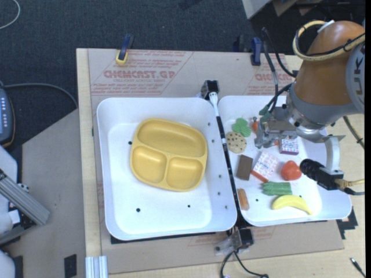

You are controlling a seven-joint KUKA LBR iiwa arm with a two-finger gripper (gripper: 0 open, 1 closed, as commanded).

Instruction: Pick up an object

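Claw [268, 136] of mine hangs over the toys, I cannot tell its grip, so next I must drop onto the white card [265, 164] just below.

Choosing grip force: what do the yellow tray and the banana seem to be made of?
Tray: probably moulded plastic, smooth with a soft sheen, uniform yellow, rounded compartments. Banana: likely toy plastic, evenly yellow and slightly glossy, though the view leaves it open.

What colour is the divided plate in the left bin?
Yellow: the divided plate, clearest in the camera view.
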